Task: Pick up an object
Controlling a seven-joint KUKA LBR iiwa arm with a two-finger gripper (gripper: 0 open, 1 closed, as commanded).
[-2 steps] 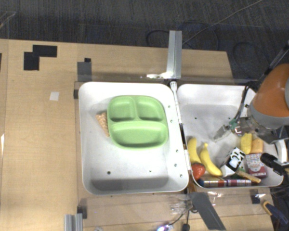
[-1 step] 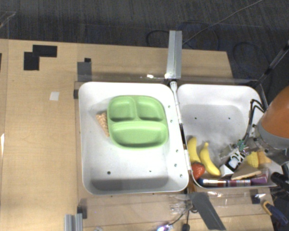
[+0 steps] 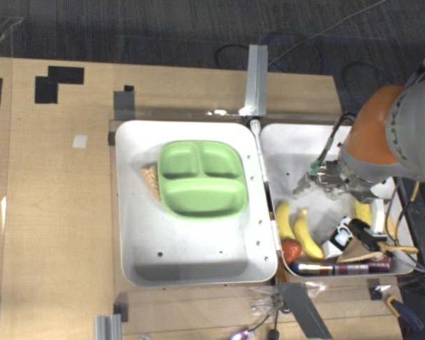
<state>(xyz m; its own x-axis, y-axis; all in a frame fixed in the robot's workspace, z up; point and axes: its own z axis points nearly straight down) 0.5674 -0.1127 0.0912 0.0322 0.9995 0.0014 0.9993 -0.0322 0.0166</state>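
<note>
We look down at a slant on a wooden bench bearing two shallow white bins side by side. We take the metal divider (image 3: 264, 190) between the bins as our landmark.

Left of the divider, the left bin (image 3: 138, 253) holds a green compartment tray (image 3: 201, 178), lying flat, with a small tan textured piece (image 3: 151, 181) tucked against the tray's far-left edge.

Right of the divider, the right bin (image 3: 287, 144) holds the candidates for picking. Just right of the divider, toward the near end, lie two yellow bananas (image 3: 301, 231) side by side, with a small red fruit (image 3: 291, 250) at their lower tip. Further right along the bin's near wall sit a dark marker-like stick (image 3: 343, 266), a small black and white item (image 3: 340, 236) and another yellow piece (image 3: 363, 212) (too cluttered there to name more).

The grey arm with its orange band (image 3: 372, 133) reaches in from the right, and the gripper (image 3: 324, 178) hangs over the middle of the right bin, just above and right of the bananas. We cannot tell how it is set, and we see nothing in it.

We judge the task barely begun: no object is lifted, everything rests in the bins, and the descent, grasp and lift all remain.
</note>
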